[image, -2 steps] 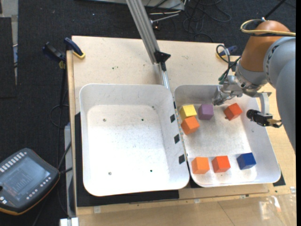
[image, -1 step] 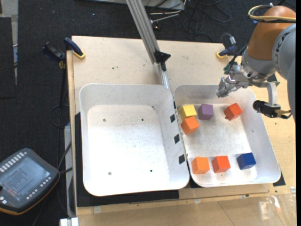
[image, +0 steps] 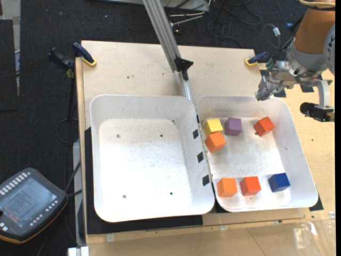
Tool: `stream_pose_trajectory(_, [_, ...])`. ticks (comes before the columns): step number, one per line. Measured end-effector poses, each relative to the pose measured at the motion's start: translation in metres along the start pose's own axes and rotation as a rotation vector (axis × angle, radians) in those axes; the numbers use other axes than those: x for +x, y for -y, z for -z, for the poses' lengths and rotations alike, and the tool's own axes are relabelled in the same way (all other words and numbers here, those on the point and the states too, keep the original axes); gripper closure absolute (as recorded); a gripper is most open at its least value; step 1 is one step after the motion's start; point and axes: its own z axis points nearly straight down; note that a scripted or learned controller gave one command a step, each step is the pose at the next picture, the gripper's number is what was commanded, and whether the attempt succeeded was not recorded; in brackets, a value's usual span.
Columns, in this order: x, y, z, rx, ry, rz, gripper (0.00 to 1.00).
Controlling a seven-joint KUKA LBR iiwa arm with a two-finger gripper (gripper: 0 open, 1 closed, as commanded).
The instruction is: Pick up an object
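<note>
Several small blocks lie in the right bin (image: 296, 159). A yellow block (image: 213, 125), a purple block (image: 233, 126) and an orange block (image: 215, 141) cluster near its back left. A red-orange block (image: 263, 126) sits further right. Along the front stand an orange block (image: 227, 186), a red-orange block (image: 250, 185) and a blue block (image: 278, 182). My gripper (image: 265, 93) hangs above the bin's back right rim, well apart from every block, with nothing in it.
The left bin (image: 106, 143) lies beside the right one. A slanted metal pole (image: 162, 28) rises over the bench's back. Blue-and-yellow clamps (image: 84, 55) (image: 256, 58) grip the board's back corners. A teach pendant (image: 26, 204) rests at the lower left.
</note>
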Motion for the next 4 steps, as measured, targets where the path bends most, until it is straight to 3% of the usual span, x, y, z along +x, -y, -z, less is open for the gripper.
stream_pose_trajectory(1, [0.0, -0.002, 0.034, 0.002, -0.001, 0.003, 1.0])
stream_pose_trajectory(4, [0.148, 0.041, 0.034, 0.008, -0.005, 0.008, 1.0])
